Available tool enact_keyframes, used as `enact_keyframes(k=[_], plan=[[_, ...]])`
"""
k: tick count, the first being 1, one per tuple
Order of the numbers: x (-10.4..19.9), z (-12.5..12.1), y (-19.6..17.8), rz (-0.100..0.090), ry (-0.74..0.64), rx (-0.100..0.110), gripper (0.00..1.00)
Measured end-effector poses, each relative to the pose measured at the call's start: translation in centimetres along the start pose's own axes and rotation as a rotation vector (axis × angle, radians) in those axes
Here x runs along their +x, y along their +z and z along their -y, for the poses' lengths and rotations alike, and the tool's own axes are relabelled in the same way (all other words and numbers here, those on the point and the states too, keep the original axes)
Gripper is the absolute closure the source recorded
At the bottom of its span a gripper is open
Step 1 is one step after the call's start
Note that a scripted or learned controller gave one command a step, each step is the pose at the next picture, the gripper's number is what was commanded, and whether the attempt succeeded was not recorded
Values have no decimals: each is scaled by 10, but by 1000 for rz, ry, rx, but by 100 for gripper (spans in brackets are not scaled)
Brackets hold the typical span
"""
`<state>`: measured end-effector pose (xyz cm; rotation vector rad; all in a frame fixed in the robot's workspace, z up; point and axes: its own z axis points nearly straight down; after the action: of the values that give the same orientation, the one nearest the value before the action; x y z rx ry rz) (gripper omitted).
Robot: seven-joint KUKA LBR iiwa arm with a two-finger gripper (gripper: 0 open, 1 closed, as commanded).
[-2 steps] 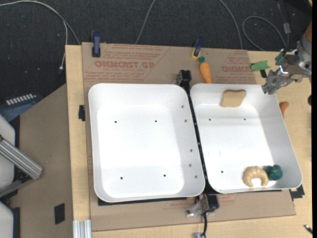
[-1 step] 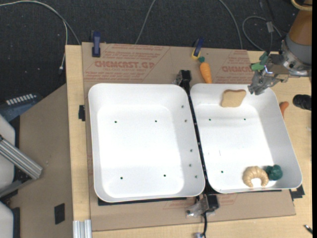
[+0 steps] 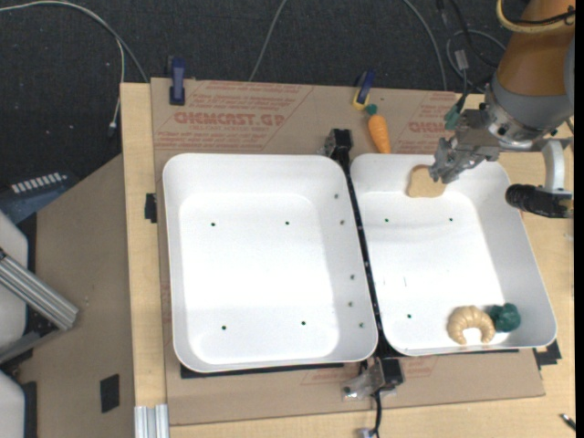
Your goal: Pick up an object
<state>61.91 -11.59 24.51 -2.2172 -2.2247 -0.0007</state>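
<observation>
A small tan lump (image 3: 422, 183) lies at the back of the right bin (image 3: 456, 245), close to its rear wall. My gripper (image 3: 446, 166) hangs right over it, its tip meeting the lump's upper right side; the view does not settle whether the lump is gripped. A pale croissant-shaped piece (image 3: 471, 324) rests in the right bin's front right corner, with a dark green object (image 3: 505, 317) touching its right side.
An orange carrot toy (image 3: 378, 132) lies on the cardboard board behind the right bin, outside both bins. The left bin (image 3: 182, 245) stands beside the right one, their inner walls touching. Blue clamps (image 3: 176, 78) hold the board's back edge.
</observation>
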Motion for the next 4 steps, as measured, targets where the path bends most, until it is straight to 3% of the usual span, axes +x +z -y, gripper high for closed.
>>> enact_keyframes(k=[3, 4], plan=[[142, 29, -7, -1, -2, -1, 100], [196, 41, 11, 0, -1, 1, 100]])
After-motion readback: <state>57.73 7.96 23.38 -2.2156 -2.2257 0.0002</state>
